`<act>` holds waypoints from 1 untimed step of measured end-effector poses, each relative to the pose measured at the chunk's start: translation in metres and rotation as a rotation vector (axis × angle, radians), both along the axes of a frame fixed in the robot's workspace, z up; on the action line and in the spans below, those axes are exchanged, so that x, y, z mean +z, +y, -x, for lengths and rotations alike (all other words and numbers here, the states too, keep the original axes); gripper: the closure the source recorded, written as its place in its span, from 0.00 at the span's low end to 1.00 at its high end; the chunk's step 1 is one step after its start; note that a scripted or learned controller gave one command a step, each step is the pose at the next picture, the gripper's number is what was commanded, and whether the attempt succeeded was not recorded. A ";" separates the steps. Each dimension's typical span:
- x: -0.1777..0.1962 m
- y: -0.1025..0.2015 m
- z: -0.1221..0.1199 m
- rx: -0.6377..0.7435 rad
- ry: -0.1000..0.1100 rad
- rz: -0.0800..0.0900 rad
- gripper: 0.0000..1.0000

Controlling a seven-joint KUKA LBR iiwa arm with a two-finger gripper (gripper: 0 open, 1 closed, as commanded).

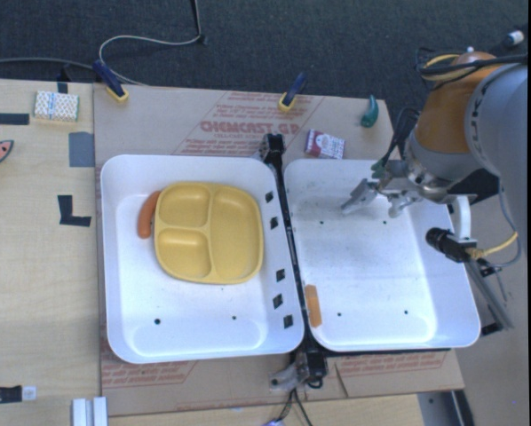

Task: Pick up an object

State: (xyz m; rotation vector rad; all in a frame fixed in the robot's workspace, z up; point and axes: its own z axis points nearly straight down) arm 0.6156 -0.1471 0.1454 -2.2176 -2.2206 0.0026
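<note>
My two-finger metal claw (372, 201) hovers fingers apart, gripping nothing, over the right shallow white plastic bin (443, 327), well apart from the small orange carrot-shaped piece (313, 304) by its near-left wall.

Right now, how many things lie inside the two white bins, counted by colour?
Yellow: 1, the plate in the left bin.
Orange: 2, a stick beside the plate and a stick at the left edge of the right bin.
Total: 3.
</note>
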 end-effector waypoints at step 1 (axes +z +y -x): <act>-0.059 0.004 -0.017 0.001 -0.005 0.003 0.00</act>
